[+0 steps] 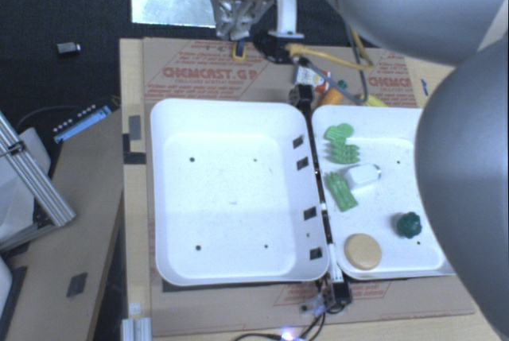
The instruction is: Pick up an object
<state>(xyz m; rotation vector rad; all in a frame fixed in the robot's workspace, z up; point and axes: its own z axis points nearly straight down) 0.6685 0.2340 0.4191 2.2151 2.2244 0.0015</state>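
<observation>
The big grey arm [469, 133] is closest to the camera and fills the right side and the top of the view, round and shiny. It covers part of the right bin [390, 264]. That bin sits on the counter [199, 69] and touches the left bin [231, 196] along the middle, where small black clips hold the two together. The left bin is white with a few tiny dark dots on its floor. In the right bin there is a round tan disc [363, 250] near the front edge, and a dark green lumpy ball [409, 225] just beside it, close to the arm. Farther back lie two light green bumpy pieces, one [342, 143] near the back of the bin and one [340, 191] nearer the middle, with a small clear white thing [364, 172] between them. These are the things to pick up, and all of them lie in the bin. The end effector [238, 17] is far back, up past the bins and above the brown cardboard edge of the counter, well apart from all the things. It hangs with nothing in it, but I cannot tell if its fingers are wide or close together. Yellow and black wires [334, 61] run behind the bins.
</observation>
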